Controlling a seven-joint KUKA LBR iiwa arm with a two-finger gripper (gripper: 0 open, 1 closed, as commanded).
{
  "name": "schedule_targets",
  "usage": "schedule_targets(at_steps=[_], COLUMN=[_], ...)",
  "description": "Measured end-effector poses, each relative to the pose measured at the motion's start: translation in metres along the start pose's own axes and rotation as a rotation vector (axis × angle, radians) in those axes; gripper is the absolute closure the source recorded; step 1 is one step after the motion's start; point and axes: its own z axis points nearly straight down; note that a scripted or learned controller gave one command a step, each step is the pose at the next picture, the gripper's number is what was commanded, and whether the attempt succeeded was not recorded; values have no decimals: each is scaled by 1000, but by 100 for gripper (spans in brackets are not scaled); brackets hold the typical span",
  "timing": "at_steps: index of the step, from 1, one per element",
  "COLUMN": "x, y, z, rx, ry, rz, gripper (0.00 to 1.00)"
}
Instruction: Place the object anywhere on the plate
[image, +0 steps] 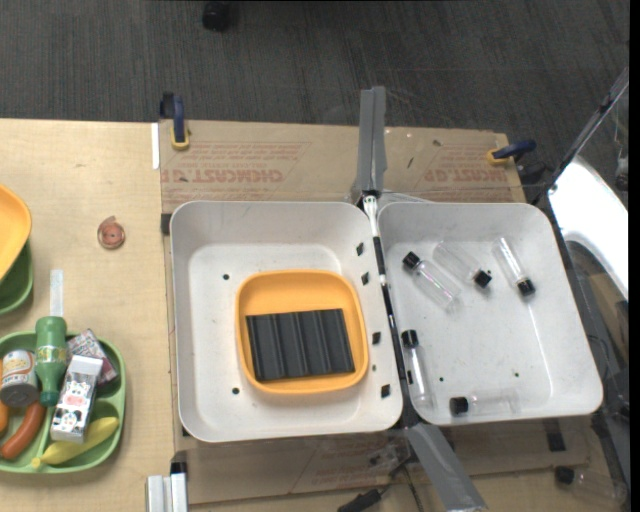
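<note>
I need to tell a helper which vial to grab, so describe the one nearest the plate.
Look in the right bin, beside the bin with the orange plate. Along its left wall lies a clear vial. Unlike the other vials, it hugs the divider lengthwise.

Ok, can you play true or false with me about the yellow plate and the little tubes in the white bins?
1. The yellow plate sits in the left bin. True.
2. A dark ridged block lies on the plate. True.
3. The clear vials are on the plate. False: they lie in the right bin.
4. The vials have black caps. True.
5. Both bins are blue. False: they are white.
6. A green plate of toy food is inside the right bin. False: it sits on the wooden table to the left of the bins.
</note>
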Motion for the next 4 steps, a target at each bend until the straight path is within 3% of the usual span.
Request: schedule_targets(at_steps=[1, 2, 3, 4], x=[-51, -78, -78, 23], y=[2, 4, 4, 0], z=[1, 10, 2, 1], rx=[-1, -2, -3, -4], ry=[-2, -2, -2, -1], rz=[-391, -764, -1075, -1466], gripper=[100, 100, 100, 100])
